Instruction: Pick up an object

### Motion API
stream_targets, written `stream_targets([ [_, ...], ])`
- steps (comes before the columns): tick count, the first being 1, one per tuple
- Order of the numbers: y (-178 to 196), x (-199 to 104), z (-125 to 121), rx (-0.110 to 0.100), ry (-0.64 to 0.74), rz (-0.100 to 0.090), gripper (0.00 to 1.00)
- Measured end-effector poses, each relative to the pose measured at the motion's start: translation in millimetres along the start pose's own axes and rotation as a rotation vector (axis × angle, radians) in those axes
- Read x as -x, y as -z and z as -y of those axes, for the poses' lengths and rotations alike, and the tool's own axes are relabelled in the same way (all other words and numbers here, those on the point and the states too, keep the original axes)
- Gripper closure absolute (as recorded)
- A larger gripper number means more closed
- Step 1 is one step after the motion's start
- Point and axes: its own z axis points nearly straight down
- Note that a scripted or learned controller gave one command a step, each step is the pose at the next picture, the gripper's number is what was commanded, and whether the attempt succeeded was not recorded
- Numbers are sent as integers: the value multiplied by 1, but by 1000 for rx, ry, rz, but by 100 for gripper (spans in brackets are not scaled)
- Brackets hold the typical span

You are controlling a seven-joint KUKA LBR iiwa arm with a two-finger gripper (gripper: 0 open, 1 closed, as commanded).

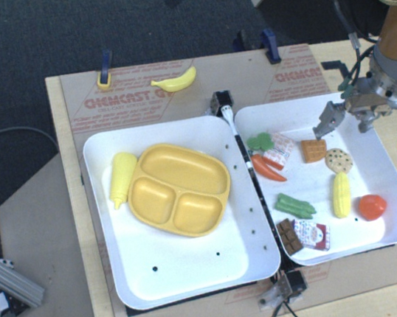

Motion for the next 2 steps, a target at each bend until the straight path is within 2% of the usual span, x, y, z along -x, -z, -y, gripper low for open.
stream_targets([
  [1, -63, -3, -4, -6, 0, -2, 0],
  [2, -107, -5, 3, -5, 0, -2, 0],
])
